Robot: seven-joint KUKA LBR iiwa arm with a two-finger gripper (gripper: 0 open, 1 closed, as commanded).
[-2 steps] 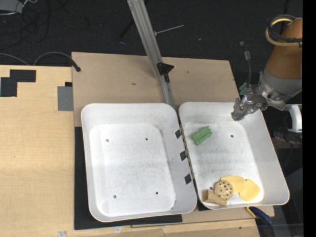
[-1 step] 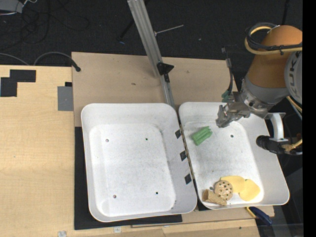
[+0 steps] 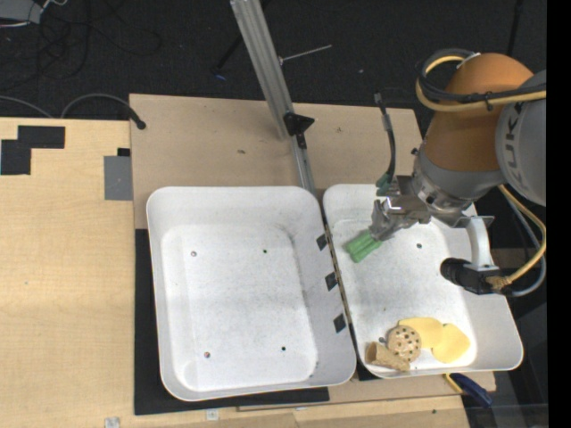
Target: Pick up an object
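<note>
My gripper (image 3: 382,228) hangs over the upper left part of the right bin (image 3: 500,350), reaching in from the grey and orange arm at the right. A small green block (image 3: 362,246) slants down and to the left from the fingertips, its upper end caught between them. The gripper is shut on that end. Near the bin's front edge lie a pale yellow flat piece (image 3: 437,339), a round brown disc with dark dots (image 3: 403,339) and a small tan piece (image 3: 384,356), all well clear of the gripper.
The left bin (image 3: 169,239) sits beside the right one, the two joined by black clips (image 3: 330,281) along the shared rim. A slanted metal rail (image 3: 268,69) rises behind the bins. A black cable fitting (image 3: 468,275) juts from the arm over the right bin.
</note>
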